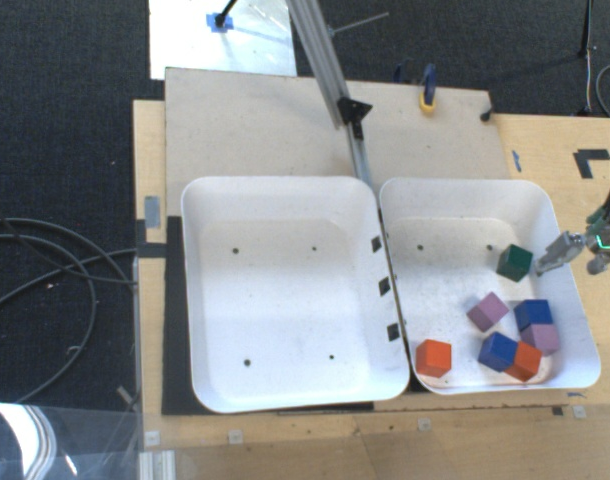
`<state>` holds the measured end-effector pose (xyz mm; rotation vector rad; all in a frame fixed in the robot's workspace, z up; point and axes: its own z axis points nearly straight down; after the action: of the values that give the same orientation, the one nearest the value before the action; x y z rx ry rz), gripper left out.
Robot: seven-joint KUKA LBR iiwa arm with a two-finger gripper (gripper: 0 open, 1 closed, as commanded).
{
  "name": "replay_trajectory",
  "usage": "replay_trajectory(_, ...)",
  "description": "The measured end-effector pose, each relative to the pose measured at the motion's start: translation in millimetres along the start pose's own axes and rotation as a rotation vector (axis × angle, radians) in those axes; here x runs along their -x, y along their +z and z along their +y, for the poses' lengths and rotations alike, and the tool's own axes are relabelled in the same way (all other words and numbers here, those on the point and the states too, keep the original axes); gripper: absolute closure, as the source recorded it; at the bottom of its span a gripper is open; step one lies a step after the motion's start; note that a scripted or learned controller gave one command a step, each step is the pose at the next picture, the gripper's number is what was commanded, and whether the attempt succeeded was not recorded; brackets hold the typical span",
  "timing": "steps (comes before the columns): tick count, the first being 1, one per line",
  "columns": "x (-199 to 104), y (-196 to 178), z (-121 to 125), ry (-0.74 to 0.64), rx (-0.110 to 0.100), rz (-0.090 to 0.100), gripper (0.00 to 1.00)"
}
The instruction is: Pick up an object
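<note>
Reaching over the right bin's three o'clock rim, the claw sits just beside the green cube, likely targeting it. Whether it is clenched, I cannot tell.

2 white bins: left bin w/ 0 blocks, right bin w/ 7. Inside right bin: 1 green block, 2 purple, 2 blue, 2 orange. All sit in right bin's near-right half.
</note>
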<state>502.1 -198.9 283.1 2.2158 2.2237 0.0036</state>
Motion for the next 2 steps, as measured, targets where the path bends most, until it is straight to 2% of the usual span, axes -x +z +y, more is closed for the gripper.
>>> replay_trajectory(2,0.0,0.0,0.0,0.000,0.000,0.000,0.00)
